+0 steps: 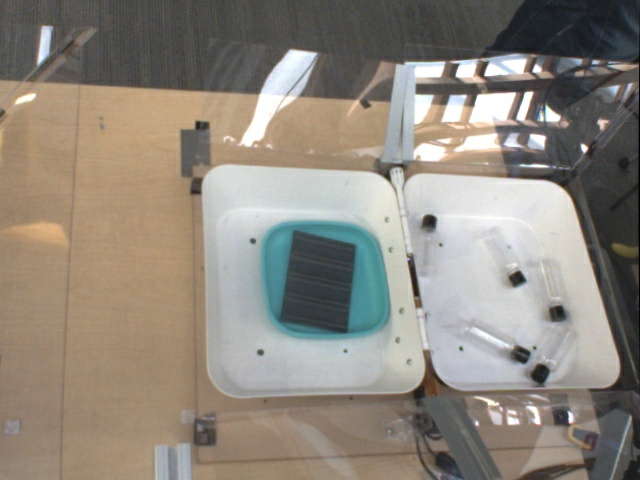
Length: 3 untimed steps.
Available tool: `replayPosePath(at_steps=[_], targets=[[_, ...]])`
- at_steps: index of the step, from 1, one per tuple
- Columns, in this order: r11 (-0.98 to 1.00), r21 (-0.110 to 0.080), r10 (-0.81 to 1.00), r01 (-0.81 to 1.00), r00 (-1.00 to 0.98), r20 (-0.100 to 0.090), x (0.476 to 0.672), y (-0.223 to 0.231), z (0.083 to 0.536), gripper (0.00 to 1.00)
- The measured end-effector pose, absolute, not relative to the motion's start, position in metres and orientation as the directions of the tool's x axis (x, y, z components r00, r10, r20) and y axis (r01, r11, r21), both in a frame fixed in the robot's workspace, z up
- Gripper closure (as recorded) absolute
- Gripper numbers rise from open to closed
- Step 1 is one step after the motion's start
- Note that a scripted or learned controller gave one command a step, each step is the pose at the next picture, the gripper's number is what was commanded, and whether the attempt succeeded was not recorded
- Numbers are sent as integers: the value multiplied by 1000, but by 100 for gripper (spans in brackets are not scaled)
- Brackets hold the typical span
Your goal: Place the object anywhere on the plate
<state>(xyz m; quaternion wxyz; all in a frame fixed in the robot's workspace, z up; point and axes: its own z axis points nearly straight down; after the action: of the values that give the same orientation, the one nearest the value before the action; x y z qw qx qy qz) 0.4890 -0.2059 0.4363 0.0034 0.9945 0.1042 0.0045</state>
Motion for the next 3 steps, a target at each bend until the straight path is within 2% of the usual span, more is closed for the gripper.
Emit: replayPosePath(at_steps=[3], targets=[[-978, 7, 209, 209, 978, 7, 489, -206, 436, 0]])
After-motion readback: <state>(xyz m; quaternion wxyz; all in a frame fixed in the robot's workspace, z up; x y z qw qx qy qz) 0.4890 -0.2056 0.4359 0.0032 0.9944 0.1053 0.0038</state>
